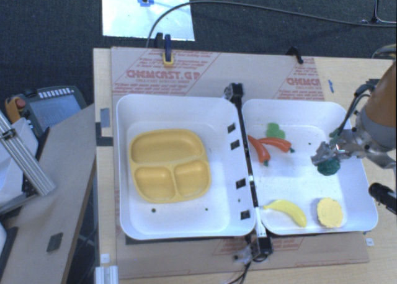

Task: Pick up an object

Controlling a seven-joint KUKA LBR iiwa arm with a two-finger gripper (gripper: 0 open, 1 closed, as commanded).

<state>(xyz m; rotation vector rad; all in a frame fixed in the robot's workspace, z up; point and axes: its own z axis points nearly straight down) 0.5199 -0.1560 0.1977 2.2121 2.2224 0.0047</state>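
My gripper [324,154] hangs over the right part of the right bin [298,227], reaching in from the right. A dark green lumpy object [329,167] sits right at its tip, touching it or just beneath it; I cannot make out whether it is gripped. Other loose items lie in the same bin: a red-orange pepper [270,146] and a small green piece [275,131] at the back left, a yellow banana [288,211] at the front, and a round yellow piece [330,213] at the front right.
The left bin [124,152] holds a yellow divided tray [168,165]. A black-clipped divider [242,159] runs between the bins. The arm's body [381,121] stands over the right bin's right rim. A grey table [56,171] is at the left.
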